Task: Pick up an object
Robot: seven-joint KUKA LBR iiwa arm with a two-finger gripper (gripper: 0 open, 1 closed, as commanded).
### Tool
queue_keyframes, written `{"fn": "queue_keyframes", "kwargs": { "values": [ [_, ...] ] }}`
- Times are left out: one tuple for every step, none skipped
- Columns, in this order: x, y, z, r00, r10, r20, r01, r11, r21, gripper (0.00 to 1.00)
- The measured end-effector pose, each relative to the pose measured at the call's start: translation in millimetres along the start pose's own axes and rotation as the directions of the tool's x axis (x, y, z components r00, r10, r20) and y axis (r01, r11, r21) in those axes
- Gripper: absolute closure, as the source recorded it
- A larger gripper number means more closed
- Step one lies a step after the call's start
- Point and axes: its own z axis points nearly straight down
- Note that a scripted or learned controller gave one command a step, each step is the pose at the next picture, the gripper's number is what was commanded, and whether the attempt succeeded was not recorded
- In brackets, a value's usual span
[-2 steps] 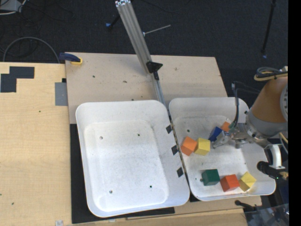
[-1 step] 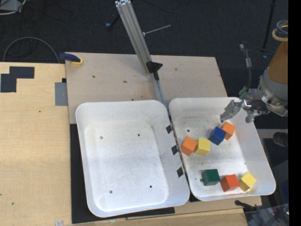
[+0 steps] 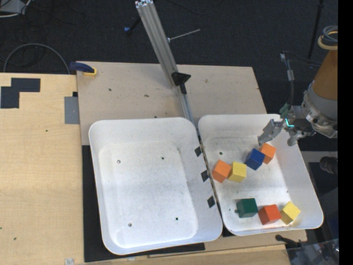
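Note:
The right bin (image 3: 242,127) holds several small blocks. A blue block (image 3: 255,159) touches an orange block (image 3: 268,151) near the bin's middle right. Another orange block (image 3: 221,170) and a yellow block (image 3: 238,171) sit side by side to their left. Along the front lie a green block (image 3: 247,207), a red block (image 3: 269,213) and a second yellow block (image 3: 290,212). My gripper (image 3: 281,134) hovers over the bin's far right side, just above the orange and blue pair. Its fingers stand apart, open, with nothing between them.
The left bin (image 3: 110,142) lies beside the right one, with black clips along the shared edge. A slanted metal rail (image 3: 160,40) rises behind the bins. The wooden bench (image 3: 38,164) extends to the left.

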Motion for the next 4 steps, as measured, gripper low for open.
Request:
{"fn": "queue_keyframes", "kwargs": {
  "values": [
    [52.0, 56.0, -130.4, 1.000, -0.001, 0.000, 0.001, 1.000, -0.011, 0.00],
    [52.0, 54.6, -135.4, 1.000, -0.009, 0.001, 0.009, 1.000, 0.001, 1.00],
    [50.9, 36.6, -168.2, 1.000, -0.002, 0.000, 0.002, 1.000, -0.005, 1.00],
    [28.0, 87.5, -161.0, 1.000, 0.005, 0.002, -0.005, 1.000, -0.001, 1.00]
  ]
}}
